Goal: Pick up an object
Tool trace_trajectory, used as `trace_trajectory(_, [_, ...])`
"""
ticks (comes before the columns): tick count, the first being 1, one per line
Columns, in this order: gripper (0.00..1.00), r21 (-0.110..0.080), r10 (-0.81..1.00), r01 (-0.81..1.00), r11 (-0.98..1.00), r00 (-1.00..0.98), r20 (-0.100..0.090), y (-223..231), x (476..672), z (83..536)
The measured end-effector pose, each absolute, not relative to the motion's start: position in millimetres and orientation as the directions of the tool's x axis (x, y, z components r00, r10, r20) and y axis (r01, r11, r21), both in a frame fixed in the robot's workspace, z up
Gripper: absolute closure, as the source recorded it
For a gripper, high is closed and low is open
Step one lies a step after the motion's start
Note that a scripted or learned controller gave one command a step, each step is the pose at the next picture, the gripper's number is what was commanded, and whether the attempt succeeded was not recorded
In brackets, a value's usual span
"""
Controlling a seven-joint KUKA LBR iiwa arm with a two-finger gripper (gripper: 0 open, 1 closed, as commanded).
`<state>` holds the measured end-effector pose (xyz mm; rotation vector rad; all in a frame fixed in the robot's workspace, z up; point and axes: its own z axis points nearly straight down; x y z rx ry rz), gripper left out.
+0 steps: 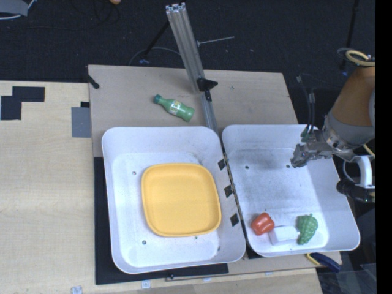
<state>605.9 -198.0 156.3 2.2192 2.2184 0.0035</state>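
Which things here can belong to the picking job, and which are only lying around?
Likely for the job: red pepper, white block, green broccoli-like toy, right bin, gripper.

Lying about: yellow plate in the left bin, green bottle on the bench.

A tan bench (257, 97) seen from above, slightly at a slant. Two shallow white bins rest on it side by side, touching along their inner edges: the left bin (116, 182) and the right bin (275, 146). Behind the left bin, a small green bottle (174, 107) lies on its side on the bare benchtop. A metal post (191, 48) rises from the bench's rear middle.
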Motion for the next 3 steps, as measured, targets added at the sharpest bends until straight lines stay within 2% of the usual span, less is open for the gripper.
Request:
trace_trajectory(1, [1.0, 0.004, 1.0, 1.0, -0.001, 0.001, -0.001, -199, 606.6, 209])
trace_trajectory(3, [1.0, 0.0, 1.0, 1.0, 0.003, -0.003, 0.001, -111, 628.1, 216])
